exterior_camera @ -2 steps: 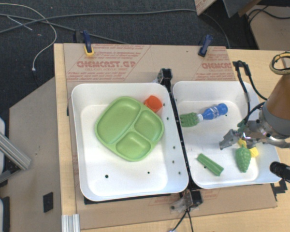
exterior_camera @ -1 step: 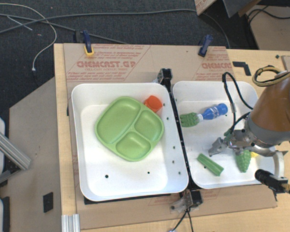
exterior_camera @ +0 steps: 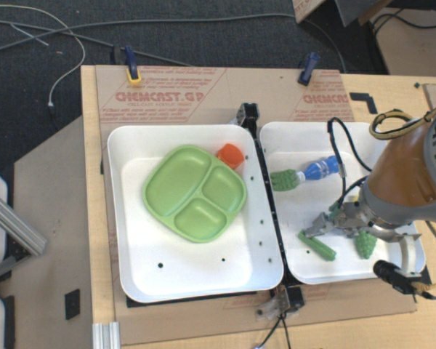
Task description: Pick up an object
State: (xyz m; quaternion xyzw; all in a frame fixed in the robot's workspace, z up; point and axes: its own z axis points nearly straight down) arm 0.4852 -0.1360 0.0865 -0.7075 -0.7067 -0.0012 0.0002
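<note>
Arm bent low over right bin; gripper state unclear, beside green piece.

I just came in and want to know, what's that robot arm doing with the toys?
The robot arm is reaching into the right bin, trying to pick something up. Its gripper is down low by a green piece. A brush with a blue handle lies nearby. The left bin has a green tray and an orange thing.
</note>
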